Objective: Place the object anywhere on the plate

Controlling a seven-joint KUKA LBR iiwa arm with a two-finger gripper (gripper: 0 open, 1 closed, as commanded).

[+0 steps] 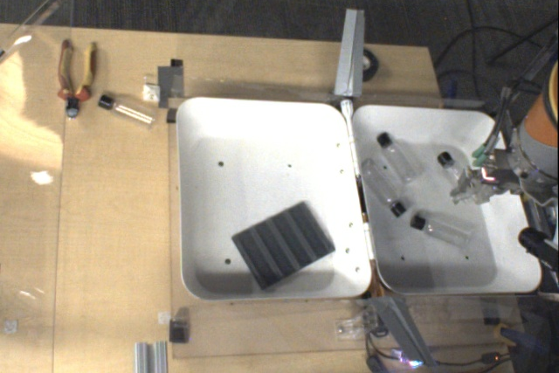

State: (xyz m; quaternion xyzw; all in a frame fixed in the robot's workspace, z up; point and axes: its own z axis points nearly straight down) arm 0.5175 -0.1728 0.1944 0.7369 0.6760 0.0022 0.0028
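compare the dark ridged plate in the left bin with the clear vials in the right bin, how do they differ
The dark ridged plate is opaque, near black; the clear vials are see-through with small black caps. The plate is one flat, broad slab with grooves across it; the vials are several thin tubes, scattered at different angles. The plate lies alone in the left bin; the vials share the right bin. Both lie flat on white bin floors.

A dark ribbed plate lies tilted in the left bin; clear vials (black-capped) lie scattered in the right bin, near the gripper.
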